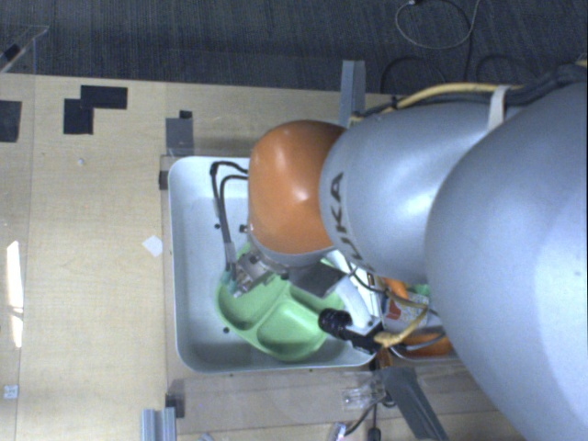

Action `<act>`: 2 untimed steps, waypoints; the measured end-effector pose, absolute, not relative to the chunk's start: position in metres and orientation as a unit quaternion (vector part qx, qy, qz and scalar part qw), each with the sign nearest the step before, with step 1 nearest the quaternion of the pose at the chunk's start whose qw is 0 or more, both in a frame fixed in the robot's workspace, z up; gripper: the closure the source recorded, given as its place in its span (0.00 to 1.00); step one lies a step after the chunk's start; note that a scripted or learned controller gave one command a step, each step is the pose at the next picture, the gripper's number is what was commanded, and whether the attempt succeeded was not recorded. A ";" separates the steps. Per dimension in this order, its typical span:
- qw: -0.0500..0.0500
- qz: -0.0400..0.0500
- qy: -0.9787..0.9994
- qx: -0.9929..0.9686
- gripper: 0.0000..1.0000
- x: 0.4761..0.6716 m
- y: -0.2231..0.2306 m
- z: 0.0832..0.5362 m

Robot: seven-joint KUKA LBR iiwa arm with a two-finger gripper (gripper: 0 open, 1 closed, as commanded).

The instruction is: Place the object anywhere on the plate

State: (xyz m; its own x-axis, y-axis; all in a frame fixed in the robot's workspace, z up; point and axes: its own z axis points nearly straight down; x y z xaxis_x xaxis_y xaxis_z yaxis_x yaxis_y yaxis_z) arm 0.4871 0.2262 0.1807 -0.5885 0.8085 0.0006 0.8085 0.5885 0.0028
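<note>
Arm (432, 200): grey with an orange band, reaching in from the right and covering most of the right half of the bench and much of the bin below it. It is the chief obstruction to sight.

Bench (83, 274): pale wood, with black tape marks at the upper left and a small white scrap lying left of the bin.

Bin (188, 246): shallow, white, its left wall and lower left corner bare; metal brackets stand at its corners.

Plate (280, 324): light green, seemingly divided into compartments, lying in the lower part of the bin, partly under the wrist.

Gripper (246, 278): hanging just above or at the plate's upper left rim. Whether it is apart, together or clamped on anything cannot be told, as the wrist hides it.

Cables (220, 200): dark, looping from the wrist over the bin floor; a black connector (335, 324) juts over the plate's right edge.

Object: not identifiable. An orange scrap (397, 289) shows under the arm to the plate's right, too hidden to name.

Progress, as a judgement: the tool is positioned over the plate, consistent with a placing step, but no item is seen resting on the visible green surface, so completion is unconfirmed.
</note>
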 end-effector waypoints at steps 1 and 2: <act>0.002 0.002 0.918 0.397 1.00 0.487 0.224 0.190; 0.003 0.003 0.976 0.219 1.00 0.488 0.226 0.205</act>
State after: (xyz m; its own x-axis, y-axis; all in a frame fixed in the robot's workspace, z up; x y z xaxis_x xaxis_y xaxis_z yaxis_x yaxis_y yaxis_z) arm 0.4878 0.2258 0.2050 -0.9042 0.4272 -0.0040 0.4271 0.9042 0.0067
